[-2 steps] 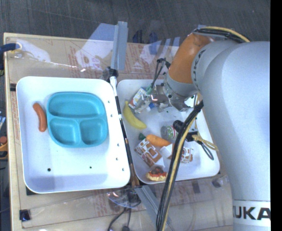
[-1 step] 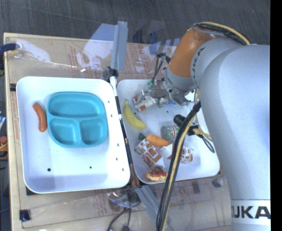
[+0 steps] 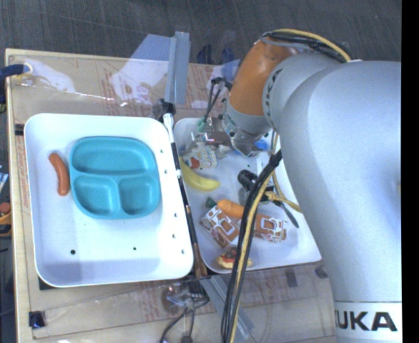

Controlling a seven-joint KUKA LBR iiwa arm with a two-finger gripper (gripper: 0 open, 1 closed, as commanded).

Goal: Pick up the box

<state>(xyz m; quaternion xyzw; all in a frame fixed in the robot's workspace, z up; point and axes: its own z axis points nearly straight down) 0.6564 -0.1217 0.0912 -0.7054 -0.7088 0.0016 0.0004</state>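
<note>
Gripper (image 3: 208, 143) over right bin (image 3: 295, 252), wooden bench (image 3: 88, 84), dark carpet (image 3: 66, 13)

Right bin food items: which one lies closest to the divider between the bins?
The yellow banana. It lies against the right bin's left wall, while the carrot and patterned box lie nearer the middle.

Two bins sit side by side on the bench (image 3: 66, 77). In the left bin (image 3: 45, 249) a divided tray (image 3: 115, 175) lies toward the back, with a toy sausage (image 3: 58, 173) just left of it. In the right bin (image 3: 306, 245) a banana (image 3: 199, 181) lies near the dividing wall, a carrot (image 3: 231, 208) in front of it, a box (image 3: 224, 226) just before the carrot. The arm (image 3: 338, 163) reaches over the right bin's back part
</note>
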